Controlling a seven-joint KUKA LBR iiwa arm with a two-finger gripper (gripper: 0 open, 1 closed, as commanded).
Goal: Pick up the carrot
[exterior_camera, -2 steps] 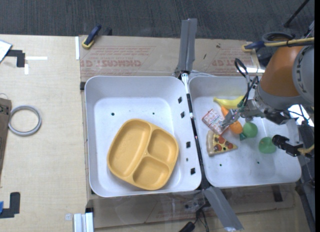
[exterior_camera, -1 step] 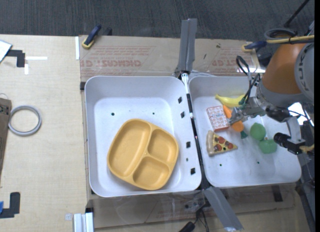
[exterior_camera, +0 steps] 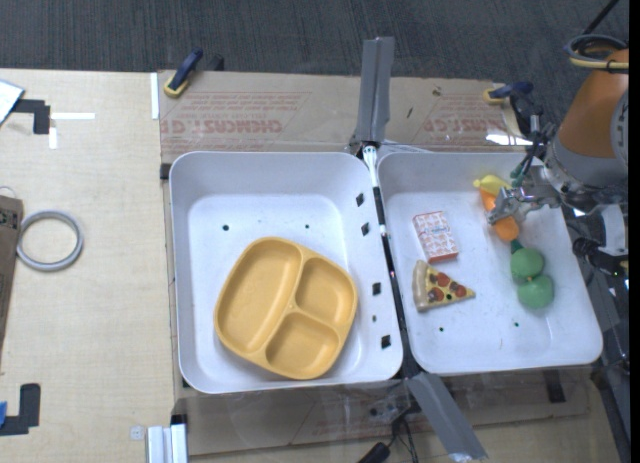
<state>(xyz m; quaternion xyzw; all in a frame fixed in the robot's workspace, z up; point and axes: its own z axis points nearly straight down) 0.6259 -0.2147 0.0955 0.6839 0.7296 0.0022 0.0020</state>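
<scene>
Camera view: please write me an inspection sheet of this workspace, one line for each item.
Surface: two white bins side by side; left bin bears a yellow divided plate.
Job's things: carrot, orange, in the right bin near its far right part, at the gripper.
Clutter: pizza slice toy, pink patterned block, two green round toys, a yellow toy.
Gripper: gripper low over the carrot; a hold cannot be confirmed.
Cables: black cable at the arm.
Surroundings: tape roll on the bench, blue clamps.
</scene>
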